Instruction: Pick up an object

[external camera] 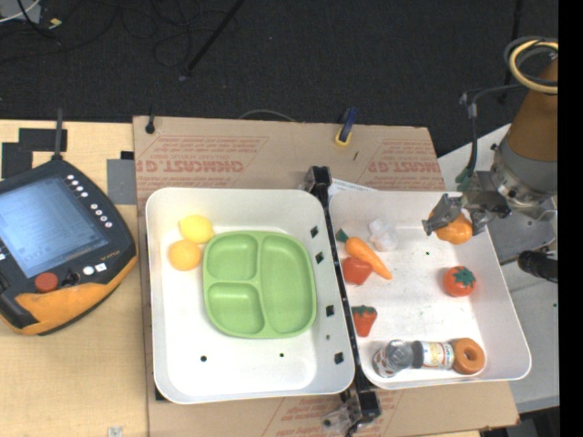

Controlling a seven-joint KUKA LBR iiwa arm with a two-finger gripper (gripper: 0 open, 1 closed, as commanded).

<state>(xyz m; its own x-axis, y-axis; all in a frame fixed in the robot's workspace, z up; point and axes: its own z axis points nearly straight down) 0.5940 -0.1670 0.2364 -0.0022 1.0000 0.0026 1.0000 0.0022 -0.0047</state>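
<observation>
My gripper (453, 221) hangs over the upper right part of the right bin (510, 335), with a small orange fruit (455, 232) between its dark fingers, lifted a little off the bin floor. Below it in the same bin lie a tomato (459, 281), a carrot (368, 257), a red pepper piece (355, 270), a strawberry (364, 320), a bottle on its side (417, 356) and a brown doughnut (468, 356). A pale crumpled item (383, 236) sits near the carrot.
The left bin (173, 353) holds a green divided plate (258, 283) and two yellow fruits (195, 228) (184, 256) at its upper left. A teach pendant (56, 239) lies left of the bins. A black divider (330, 271) runs between the bins.
</observation>
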